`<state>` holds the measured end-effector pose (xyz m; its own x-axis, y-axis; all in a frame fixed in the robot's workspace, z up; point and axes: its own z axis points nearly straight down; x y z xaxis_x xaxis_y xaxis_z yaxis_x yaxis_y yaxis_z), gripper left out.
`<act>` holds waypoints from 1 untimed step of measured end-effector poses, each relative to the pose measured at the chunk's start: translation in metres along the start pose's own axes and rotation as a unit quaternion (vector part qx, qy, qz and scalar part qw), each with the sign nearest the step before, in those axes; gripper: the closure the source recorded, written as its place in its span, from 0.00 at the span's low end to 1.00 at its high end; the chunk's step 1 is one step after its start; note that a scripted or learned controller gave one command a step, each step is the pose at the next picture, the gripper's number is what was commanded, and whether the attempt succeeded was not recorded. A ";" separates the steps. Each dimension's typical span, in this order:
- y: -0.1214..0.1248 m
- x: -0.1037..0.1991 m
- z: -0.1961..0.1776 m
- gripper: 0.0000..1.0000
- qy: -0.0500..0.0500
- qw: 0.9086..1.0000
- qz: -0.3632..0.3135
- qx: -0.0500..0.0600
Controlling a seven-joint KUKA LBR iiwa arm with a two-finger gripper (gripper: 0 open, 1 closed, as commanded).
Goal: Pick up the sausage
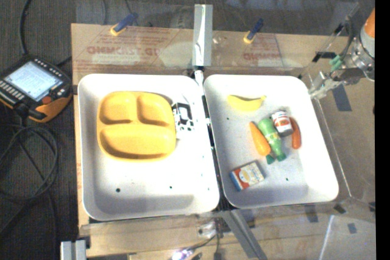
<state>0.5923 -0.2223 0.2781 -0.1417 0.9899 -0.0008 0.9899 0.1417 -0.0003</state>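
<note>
A yellow plastic divided plate [136, 125] is lying in the left shallow white bin [109, 204]. In the right shallow white bin [317, 179], a yellow banana [246, 103] is sitting near the far wall, and an orange carrot [260, 138] is lying just beside a green plastic bottle [272, 139]. A small red-labelled can [281, 122] is standing by the bottle's far end, and a small orange and white carton [247, 176] is lying nearer the front wall. A black and orange handheld control pendant [35, 89] is resting on the floor at left.
</note>
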 end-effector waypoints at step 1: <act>0.023 -0.003 0.006 1.00 0.000 1.000 0.029 0.000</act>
<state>0.6157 -0.2223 0.2724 -0.0832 0.9965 -0.0008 0.9965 0.0832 -0.0003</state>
